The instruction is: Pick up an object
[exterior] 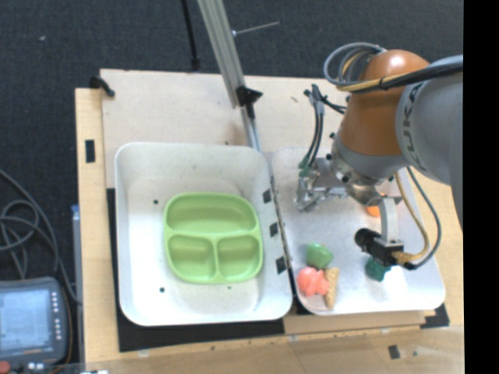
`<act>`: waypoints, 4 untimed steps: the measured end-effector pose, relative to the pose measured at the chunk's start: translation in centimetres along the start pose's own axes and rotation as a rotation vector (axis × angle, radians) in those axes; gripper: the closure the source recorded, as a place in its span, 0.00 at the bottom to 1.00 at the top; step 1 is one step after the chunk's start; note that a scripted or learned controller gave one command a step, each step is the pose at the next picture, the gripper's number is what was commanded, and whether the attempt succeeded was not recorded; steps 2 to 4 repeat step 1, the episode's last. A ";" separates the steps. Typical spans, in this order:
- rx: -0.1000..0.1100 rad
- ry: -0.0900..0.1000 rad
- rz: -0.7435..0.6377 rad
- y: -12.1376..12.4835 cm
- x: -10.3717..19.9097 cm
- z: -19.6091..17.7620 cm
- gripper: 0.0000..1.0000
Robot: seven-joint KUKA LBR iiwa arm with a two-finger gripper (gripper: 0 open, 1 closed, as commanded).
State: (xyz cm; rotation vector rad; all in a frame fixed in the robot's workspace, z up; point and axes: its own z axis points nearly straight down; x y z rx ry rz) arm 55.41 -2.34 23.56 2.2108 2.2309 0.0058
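A light-green divided plate [212,237] lies in the white left bin [132,178]; at the right bin's [425,287] seven o'clock sit green [318,254], pink [311,281] and tan [333,285] toys (teal one [376,269] at five).

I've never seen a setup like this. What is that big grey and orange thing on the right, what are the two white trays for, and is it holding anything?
The grey and orange thing is a robot arm, reaching in from the right. The picture comes from one camera fixed above the bench, looking down at a slant. At the arm's end is a two-finger gripper, its "hand", hanging over the right bin. I see nothing between its fingers, and whether they are open or shut is unclear.

The two white trays are shallow bins. The left bin holds a green divided plate. The right bin holds small toys near its front edge: a green piece, a pink piece, a tan cone and a teal piece. The arm's job is to pick one up.
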 end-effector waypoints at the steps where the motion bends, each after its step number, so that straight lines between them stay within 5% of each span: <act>1: 0.001 0.000 0.000 1.0 5.7 -0.9 1.00; 4: 0.001 0.000 0.000 1.0 5.7 -0.9 1.00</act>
